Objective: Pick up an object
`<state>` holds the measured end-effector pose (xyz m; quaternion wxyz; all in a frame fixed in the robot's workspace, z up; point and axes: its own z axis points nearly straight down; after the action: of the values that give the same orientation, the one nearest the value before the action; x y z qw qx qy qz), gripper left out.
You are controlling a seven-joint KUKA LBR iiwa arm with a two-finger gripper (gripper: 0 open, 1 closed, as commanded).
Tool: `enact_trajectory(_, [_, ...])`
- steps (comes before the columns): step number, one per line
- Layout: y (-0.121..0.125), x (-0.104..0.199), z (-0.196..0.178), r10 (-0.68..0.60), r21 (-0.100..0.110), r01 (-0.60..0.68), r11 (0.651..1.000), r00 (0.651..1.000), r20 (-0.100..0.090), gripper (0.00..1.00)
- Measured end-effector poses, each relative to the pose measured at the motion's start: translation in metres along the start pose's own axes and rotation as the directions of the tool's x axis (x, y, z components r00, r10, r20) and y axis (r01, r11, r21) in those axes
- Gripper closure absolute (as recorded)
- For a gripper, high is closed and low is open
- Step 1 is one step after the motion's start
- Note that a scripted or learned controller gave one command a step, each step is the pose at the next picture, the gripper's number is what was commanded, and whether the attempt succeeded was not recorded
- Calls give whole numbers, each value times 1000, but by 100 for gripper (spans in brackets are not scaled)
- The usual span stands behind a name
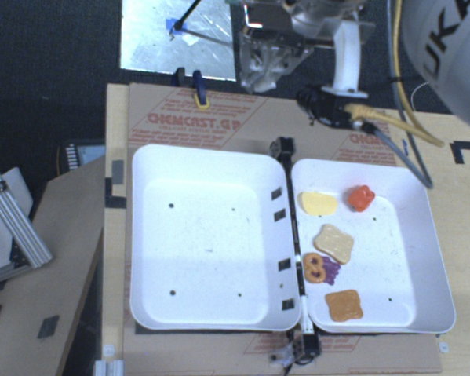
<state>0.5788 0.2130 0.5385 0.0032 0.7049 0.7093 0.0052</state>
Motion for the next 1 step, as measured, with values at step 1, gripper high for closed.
enact_trajectory(1, [-2,22,131,0,22,0,1000,1000,6,100])
